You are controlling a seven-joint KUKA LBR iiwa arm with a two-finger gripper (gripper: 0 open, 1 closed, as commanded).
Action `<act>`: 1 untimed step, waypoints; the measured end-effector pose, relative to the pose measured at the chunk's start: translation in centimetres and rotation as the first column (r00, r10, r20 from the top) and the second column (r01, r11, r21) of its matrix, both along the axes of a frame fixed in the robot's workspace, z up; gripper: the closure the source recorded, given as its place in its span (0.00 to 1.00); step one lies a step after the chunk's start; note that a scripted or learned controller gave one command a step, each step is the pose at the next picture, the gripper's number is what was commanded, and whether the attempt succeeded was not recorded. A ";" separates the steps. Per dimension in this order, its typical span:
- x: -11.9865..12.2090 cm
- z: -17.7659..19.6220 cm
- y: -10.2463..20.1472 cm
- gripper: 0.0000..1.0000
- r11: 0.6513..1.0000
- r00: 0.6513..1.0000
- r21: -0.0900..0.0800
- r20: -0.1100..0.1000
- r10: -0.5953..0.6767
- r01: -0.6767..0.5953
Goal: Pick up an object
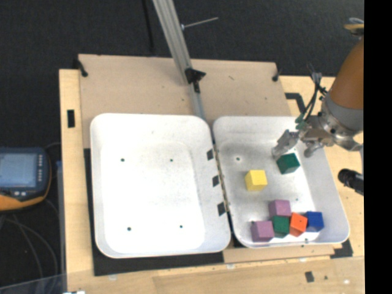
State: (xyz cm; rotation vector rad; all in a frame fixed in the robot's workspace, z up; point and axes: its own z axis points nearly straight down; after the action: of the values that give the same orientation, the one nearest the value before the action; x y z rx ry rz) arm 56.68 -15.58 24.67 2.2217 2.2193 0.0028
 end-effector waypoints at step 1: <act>-5.0 -14.7 -1.0 0.00 1.000 1.000 -0.001 -0.006 -0.001 0.001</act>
State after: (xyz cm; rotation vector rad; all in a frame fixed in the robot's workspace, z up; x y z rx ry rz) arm 51.69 -16.58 9.97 2.2257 2.2206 -0.0053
